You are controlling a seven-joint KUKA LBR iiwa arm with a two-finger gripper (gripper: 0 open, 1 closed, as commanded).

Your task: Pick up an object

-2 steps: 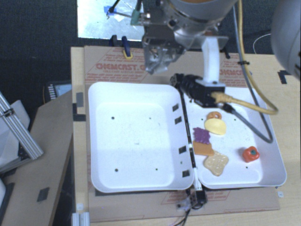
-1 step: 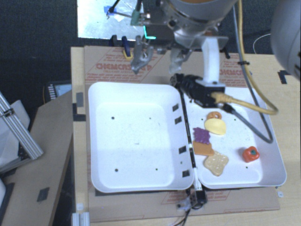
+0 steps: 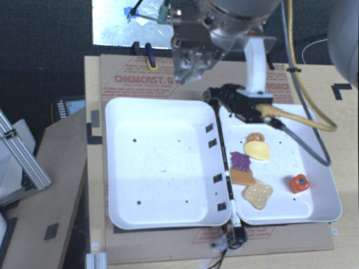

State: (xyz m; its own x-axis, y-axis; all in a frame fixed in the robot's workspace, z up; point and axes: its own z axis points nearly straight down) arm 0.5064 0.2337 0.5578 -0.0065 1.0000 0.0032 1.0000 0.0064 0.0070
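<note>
Gripper (image 3: 190,66) hangs high over the far edge of the left bin (image 3: 120,206), blurry, so can't tell anything about its grip. All 6 toys sit in the right bin (image 3: 322,206); the tomato (image 3: 299,183) lies apart, probably easiest to grab.

The grey arm (image 3: 241,4) hangs high, its pincer (image 3: 190,66) pointing down.

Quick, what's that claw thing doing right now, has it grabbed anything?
Gripper: raised above the bins' far edge, blurred; open or closed cannot be told, and nothing is seen in it.
</note>
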